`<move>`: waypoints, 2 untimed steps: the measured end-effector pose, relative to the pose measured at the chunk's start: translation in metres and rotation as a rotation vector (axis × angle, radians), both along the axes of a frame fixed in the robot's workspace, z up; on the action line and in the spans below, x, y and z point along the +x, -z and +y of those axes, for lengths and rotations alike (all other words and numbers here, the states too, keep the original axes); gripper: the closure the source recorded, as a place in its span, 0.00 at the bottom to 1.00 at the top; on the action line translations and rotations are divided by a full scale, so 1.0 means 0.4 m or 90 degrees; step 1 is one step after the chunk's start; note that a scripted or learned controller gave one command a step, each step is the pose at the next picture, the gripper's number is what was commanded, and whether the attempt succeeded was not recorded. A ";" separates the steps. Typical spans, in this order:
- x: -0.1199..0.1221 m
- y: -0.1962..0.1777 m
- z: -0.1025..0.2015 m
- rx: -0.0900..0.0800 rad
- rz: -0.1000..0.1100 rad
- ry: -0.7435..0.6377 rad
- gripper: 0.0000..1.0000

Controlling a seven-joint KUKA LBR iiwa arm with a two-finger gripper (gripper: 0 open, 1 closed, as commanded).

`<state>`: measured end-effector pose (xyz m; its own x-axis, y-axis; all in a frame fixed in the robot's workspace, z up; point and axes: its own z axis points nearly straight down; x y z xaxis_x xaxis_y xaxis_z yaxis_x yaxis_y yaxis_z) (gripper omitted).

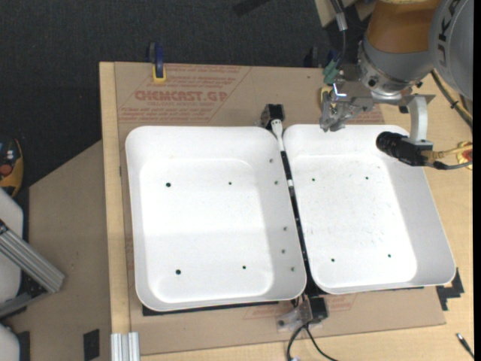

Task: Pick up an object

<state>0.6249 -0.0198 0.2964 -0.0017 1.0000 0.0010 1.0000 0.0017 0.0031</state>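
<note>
My gripper point(331, 122) hangs over the far left corner of the right white bin point(376, 239), just above its back rim, pointing down. I see nothing in it. The grey arm with its orange band point(406, 21) comes in from the upper right. The left white bin point(203, 224) lies beside the right one, well to the left of the gripper. Both bin floors show only small dark dots.
Both bins rest on a brown board point(195, 96) with red lettering. A black clamp point(272, 115) sits at the far end of the seam between the bins, close to the left of the gripper. A blue clamp point(157, 59) stands at the board's far left edge.
</note>
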 end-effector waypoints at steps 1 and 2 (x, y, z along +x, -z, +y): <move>-0.005 -0.054 -0.003 -0.001 -0.001 0.001 1.00; -0.044 -0.061 -0.019 -0.001 0.003 0.002 1.00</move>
<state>0.6073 -0.0275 0.3210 0.0007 1.0000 0.0001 1.0000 -0.0007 -0.0022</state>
